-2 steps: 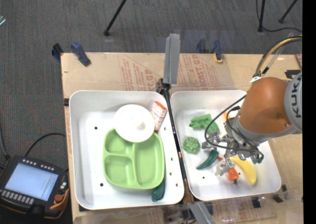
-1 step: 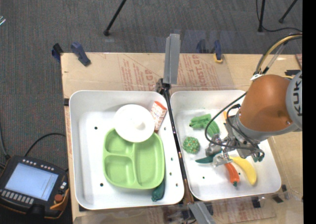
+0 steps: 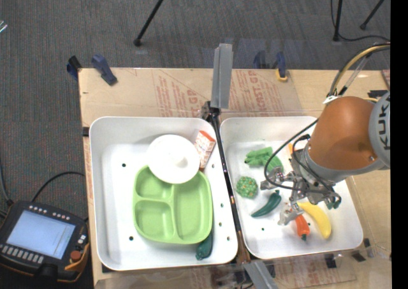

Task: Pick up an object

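A: Camera view, status check. Which step is the arm executing?

B: The arm (image 3: 347, 141) is reaching in from the right and is hovering low over the right bin (image 3: 252, 129). The gripper (image 3: 298, 207) is sitting above a cluster of toy food: a yellow banana (image 3: 320, 219), an orange carrot-like piece (image 3: 302, 227) just beside it, and a dark green pepper (image 3: 267, 205) to the left. By my judgement, this is the approach or descent stage of the pick; nothing is visibly lifted.

A: What is the gripper state?

B: I cannot tell. The wrist and cabling are covering that area, so no reading is possible.

A: Where are the other candidates lying?

B: A round green textured item (image 3: 247, 185) and a leafy green item (image 3: 259, 155) are lying further left in the same bin, apart from the gripper. The left bin (image 3: 102, 185) is holding a green divided tray (image 3: 172, 208), a white round plate (image 3: 174, 159) overlapping the tray's upper edge, a small orange-and-white carton (image 3: 205, 147) and a dark green item (image 3: 204, 249) at the lower wall.

A: What is the next move requiring?

B: Probably a straight descent centred on one item, banana or carrot, since they are touching and a double contact is a risk.

A: What is remaining unclear?

B: The arm body is hiding part of the right bin's far side. The dark item in the left bin is too small to identify.
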`<state>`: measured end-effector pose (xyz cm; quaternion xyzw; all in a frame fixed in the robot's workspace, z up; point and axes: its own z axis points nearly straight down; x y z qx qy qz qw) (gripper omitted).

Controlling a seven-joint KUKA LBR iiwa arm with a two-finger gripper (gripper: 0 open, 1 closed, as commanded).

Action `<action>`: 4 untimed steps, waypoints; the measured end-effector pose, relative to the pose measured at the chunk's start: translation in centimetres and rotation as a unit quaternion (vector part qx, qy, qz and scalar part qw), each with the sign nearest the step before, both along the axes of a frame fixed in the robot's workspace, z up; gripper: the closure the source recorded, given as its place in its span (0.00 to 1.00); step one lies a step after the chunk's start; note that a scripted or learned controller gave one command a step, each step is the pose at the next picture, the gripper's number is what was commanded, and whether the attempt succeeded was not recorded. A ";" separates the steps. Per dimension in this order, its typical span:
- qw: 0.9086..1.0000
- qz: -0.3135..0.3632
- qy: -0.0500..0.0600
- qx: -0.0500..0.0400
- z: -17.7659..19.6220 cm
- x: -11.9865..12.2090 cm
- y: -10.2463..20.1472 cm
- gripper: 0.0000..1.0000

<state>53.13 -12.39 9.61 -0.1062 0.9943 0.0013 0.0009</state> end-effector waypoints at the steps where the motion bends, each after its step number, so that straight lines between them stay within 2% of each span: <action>1: 0.997 0.082 0.000 -0.001 -0.9 -1.1 -6.3 0.00; 2: 0.993 0.120 -0.002 0.000 -0.8 6.7 -4.3 0.00; 3: 0.993 0.122 0.000 0.000 -0.9 6.3 -4.3 0.00; 4: 0.986 0.168 -0.002 -0.001 -0.7 7.5 -4.6 0.00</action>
